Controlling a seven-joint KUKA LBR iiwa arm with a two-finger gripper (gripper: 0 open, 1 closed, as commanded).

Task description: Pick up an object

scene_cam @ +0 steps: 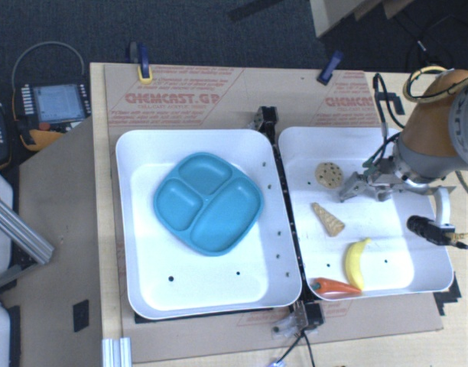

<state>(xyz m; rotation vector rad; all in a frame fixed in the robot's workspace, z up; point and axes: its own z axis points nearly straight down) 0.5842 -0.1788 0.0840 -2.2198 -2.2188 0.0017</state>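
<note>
The right bin (417, 277) holds a round speckled cookie (329, 175), a tan cone (328, 219), a yellow banana (357, 263) and an orange carrot (335, 286) at the front edge. My gripper (355, 189) reaches in from the right, low over the bin's upper middle. Its tips sit just right of the cookie and above the cone. Nothing shows between its fingers. In the left bin (142, 274) lies a blue divided plate (209, 202).
Bench edges carry a yellow clamp (144, 69) and a blue clamp (329, 68) at the back. A black clip (265, 118) joins the bins at the rear. A pendant with a screen (56, 102) lies off the bench at the left.
</note>
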